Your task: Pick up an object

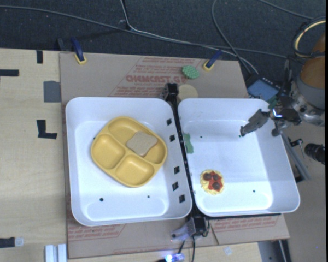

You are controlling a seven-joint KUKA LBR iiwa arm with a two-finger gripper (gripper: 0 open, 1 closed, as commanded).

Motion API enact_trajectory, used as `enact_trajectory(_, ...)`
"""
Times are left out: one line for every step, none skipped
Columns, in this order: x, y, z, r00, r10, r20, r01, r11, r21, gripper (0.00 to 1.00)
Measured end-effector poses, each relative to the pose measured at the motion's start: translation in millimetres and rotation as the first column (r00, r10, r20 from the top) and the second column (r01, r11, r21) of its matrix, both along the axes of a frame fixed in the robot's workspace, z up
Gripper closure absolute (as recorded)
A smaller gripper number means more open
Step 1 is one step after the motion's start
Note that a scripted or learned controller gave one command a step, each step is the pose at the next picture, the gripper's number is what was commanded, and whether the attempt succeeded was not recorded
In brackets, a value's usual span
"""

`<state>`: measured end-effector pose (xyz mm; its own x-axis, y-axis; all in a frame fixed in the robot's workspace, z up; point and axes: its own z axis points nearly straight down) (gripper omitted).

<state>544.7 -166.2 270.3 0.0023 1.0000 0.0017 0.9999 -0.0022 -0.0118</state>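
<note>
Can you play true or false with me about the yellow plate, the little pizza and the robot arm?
1. The yellow plate sits in the left bin. True.
2. A slice of bread lies on the yellow plate. True.
3. The little pizza is on the yellow plate. False: it lies in the right bin, near the front.
4. The end effector is holding the pizza. False: it hovers near the right bin's back right side, apart from the pizza.
5. A green thing lies on the cardboard behind the bins. True.
</note>
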Motion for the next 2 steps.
enact_trajectory(2, 0, 6, 1.0, 0.004, 0.011, -0.003, 1.0, -0.002, 0.0)
enact_trajectory(4, -6, -55, 1.0, 0.003, 0.005, -0.003, 1.0, -0.001, 0.0)
